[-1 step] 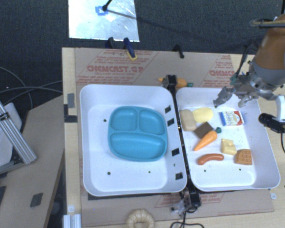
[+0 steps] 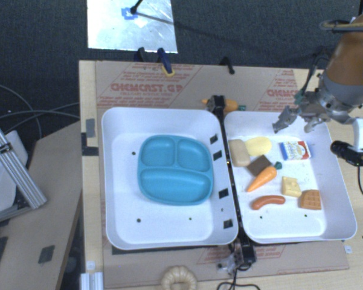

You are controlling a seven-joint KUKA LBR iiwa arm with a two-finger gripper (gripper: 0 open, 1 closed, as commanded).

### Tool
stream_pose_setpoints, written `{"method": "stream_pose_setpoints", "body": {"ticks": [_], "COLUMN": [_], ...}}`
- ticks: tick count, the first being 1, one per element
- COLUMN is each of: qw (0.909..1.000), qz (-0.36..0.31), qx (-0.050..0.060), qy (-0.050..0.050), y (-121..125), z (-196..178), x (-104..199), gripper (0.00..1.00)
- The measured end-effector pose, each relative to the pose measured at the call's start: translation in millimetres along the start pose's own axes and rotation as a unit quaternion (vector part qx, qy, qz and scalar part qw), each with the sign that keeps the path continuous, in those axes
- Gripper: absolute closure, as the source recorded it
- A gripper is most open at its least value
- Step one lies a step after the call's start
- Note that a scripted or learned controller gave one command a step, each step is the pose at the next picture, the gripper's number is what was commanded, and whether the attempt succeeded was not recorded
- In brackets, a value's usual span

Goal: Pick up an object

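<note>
The right bin (image 2: 332, 222) holds several toy foods: a yellow lemon-like piece (image 2: 258, 144), a tan bread piece (image 2: 239, 152), a brown block (image 2: 260, 164), an orange carrot (image 2: 262, 178), a red sausage (image 2: 268, 202), a pale cheese cube (image 2: 291, 186), a waffle (image 2: 310, 199) and a red, white and blue carton (image 2: 294, 150). My gripper (image 2: 297, 120) hangs open above the bin's far edge, up and to the right of the lemon-like piece, with nothing between its fingers.
The left bin (image 2: 121, 222) holds a blue divided plate (image 2: 173, 169). Black clips run along the seam between the bins. An orange object (image 2: 229, 106) lies just behind the bins. A black part (image 2: 349, 153) juts in at the right edge.
</note>
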State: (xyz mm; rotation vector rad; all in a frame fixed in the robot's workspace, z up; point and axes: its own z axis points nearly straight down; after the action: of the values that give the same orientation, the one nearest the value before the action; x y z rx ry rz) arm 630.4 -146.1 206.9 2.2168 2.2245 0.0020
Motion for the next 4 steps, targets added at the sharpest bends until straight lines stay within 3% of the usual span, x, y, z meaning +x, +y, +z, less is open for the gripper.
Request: {"method": "stream_pose_setpoints", "body": {"ticks": [3, 4], "qw": [1.0000, 1.0000], "qz": [0.000, -0.001], "qx": [0.000, -0.001], "qy": [0.000, 0.000], "y": [5, 6], "z": [123, 111], "x": [6, 6], "gripper": [0.00, 1.00]}}
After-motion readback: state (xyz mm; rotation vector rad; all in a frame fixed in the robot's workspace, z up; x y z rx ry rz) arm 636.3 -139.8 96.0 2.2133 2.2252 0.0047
